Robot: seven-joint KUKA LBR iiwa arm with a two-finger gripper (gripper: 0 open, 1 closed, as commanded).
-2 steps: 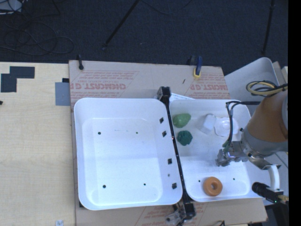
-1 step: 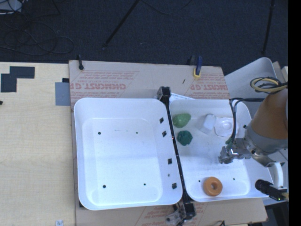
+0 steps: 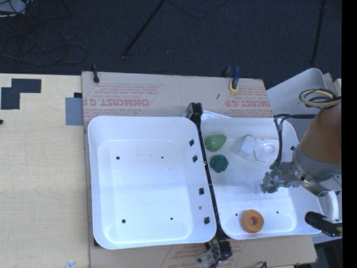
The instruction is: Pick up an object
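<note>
The right bin [image 3: 231,228] holds a light green lump [image 3: 215,143], a dark teal ball [image 3: 218,163], a clear plastic cup lying on its side [image 3: 257,148] and an orange ring [image 3: 252,221]. My gripper [image 3: 271,183] hangs low over the right part of this bin, below the clear cup and above the orange ring. It sits apart from all of these objects. The grey arm with its orange band [image 3: 323,138] comes in from the right.
The left bin [image 3: 95,149] stands beside the right one, with a black divider strip [image 3: 201,166] between them. Both rest on a cardboard sheet [image 3: 139,96]. A blue-and-yellow clamp [image 3: 235,80] grips the cardboard's far edge.
</note>
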